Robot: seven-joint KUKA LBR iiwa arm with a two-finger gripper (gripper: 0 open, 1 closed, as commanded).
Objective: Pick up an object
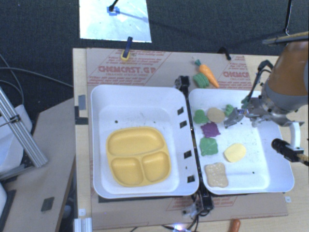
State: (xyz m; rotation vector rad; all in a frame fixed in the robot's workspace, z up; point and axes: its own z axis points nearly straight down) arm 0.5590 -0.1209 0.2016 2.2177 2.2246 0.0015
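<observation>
- Since 2 white bins sit side by side, the left bin (101, 100) keeps a yellow divided tray (138, 156).
- Right bin (277, 178) holds loose toy food for picking.
- Gripper (233, 117) hovers at that bin's 10 o'clock, jaws slightly apart and gripping nothing, beside the tan piece (216, 114).

Robotics lab, test cell setup. Evidence: industrial arm (289, 76) with orange band reaching in from the right over a table (79, 144) topped with a protective sheet printed "CHEMCAST GP" (128, 69). Two white bins (140, 98) side by side, one holding a yellow divided tray (137, 156), the other holding toy food: plastic greens (208, 146), a yellow slice (234, 152), a piece of bread (216, 174). A toy carrot (208, 74) lies on the sheet behind the bins. Aluminium frame profile (19, 129) at left, loose cables (29, 76) across dark carpet (38, 28), a metal plate (115, 13) on the floor. Props and rigging, not a home or kitchen.
</observation>
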